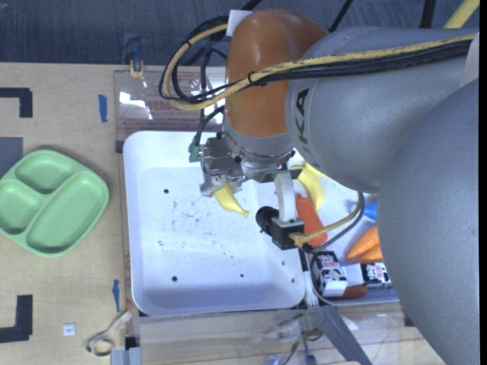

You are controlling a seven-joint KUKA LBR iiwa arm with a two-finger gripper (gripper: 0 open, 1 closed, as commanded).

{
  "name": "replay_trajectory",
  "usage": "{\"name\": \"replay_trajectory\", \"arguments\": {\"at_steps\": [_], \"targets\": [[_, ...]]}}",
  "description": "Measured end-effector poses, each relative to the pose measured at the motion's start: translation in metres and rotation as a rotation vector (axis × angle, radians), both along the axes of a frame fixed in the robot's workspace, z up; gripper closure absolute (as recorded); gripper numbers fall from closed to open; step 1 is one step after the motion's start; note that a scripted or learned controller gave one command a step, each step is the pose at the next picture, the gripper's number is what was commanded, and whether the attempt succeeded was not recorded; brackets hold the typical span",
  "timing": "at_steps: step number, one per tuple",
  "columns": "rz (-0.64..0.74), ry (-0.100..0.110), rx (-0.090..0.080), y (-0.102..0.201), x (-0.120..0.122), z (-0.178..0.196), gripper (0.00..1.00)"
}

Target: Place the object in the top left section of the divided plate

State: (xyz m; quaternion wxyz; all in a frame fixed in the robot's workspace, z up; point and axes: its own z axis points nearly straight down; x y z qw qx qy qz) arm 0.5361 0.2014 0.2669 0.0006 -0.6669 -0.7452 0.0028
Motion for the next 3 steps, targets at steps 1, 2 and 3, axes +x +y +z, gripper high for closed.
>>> {"name": "replay_trajectory", "arguments": {"at_steps": [1,2,3], "targets": [[-0.08,-0.001,-0.001,0.02,0.03,0.076,1.0],[-0.174,-0.001,-0.002,0.024,0.022,0.165,1.0],[-0.32,0.0,-0.003,0.025,-0.057,0.084,1.0]]}}
